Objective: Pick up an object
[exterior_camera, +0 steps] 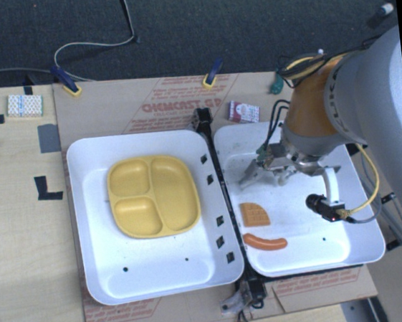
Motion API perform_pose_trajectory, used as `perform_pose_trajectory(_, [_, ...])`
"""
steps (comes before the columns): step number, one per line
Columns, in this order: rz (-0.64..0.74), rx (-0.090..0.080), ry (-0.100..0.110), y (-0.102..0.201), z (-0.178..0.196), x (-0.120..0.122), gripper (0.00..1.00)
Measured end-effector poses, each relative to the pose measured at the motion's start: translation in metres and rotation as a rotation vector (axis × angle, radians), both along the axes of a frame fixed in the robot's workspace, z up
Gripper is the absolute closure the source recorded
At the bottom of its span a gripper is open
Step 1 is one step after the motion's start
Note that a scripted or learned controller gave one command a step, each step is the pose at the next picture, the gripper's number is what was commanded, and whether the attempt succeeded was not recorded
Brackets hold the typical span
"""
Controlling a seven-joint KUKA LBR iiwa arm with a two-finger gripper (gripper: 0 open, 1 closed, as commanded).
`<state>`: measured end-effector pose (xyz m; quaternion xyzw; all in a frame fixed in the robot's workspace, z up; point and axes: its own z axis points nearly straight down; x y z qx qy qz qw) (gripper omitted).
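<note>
In the right bin [359, 247] lie a brown waffle-like piece [255, 214] and, nearer the front, an orange-red sausage [265, 242]. A yellow divided plate [151, 196] sits in the left bin [87, 227]. My gripper [266, 178] hovers over the back half of the right bin, just behind the waffle piece and apart from it. Its two grey fingers [250, 178] stand spread, open, with nothing between them. The grey arm with its orange band [310, 108] covers the right bin's back right part.
A black divider with clips [217, 191] runs between the bins. A small red and white packet [242, 111] lies on the cardboard behind the right bin. A yellow cable with a black plug [323, 206] hangs off the arm over the right bin.
</note>
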<state>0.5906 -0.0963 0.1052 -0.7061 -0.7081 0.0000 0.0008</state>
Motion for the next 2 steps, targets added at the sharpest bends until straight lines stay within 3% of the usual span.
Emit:
perform_pose_trajectory(1, [-0.002,-0.001,0.0,0.0002,-0.0197,0.0048,0.0])
perform_pose_trajectory(2, [-0.002,-0.003,-0.003,-0.0002,-0.01,0.0055,1.0])
